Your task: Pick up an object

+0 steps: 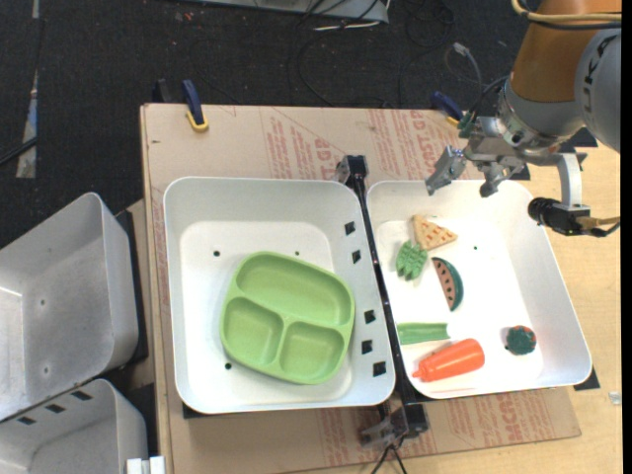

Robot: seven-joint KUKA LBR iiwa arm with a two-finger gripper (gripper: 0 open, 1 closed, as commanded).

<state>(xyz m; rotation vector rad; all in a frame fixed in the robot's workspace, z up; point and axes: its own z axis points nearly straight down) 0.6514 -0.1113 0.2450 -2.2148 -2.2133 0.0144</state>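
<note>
Arm: grey with an orange band, entering from the right and hanging over the far edge of the right bin.
Claw: two fingers spread apart, nothing between them; one fingertip lies toward the bin divider, the other toward the right. The claw is above the far part of the right bin, clear of every item.
Right bin: shallow, white, holding six toy food items.
Pizza slice: tan wedge at the far left of the right bin, nearest the claw but apart from it.
Green leafy piece: just below the pizza slice, touching or nearly touching it.
Watermelon slice: curved, red with a green rind, near the middle of the right bin, just right of the leafy piece.
Green pod: long and flat, lying against the left wall of the right bin.
Carrot: orange, lying just below the pod at the near edge.
Dark round item: small, green and red, near the right near corner, well apart from the others; kind cannot be told.
Left bin: shallow, white, beside the right bin.
Green tray: three compartments, lying flat in the left bin.
Desk: brown board beneath both bins.
</note>
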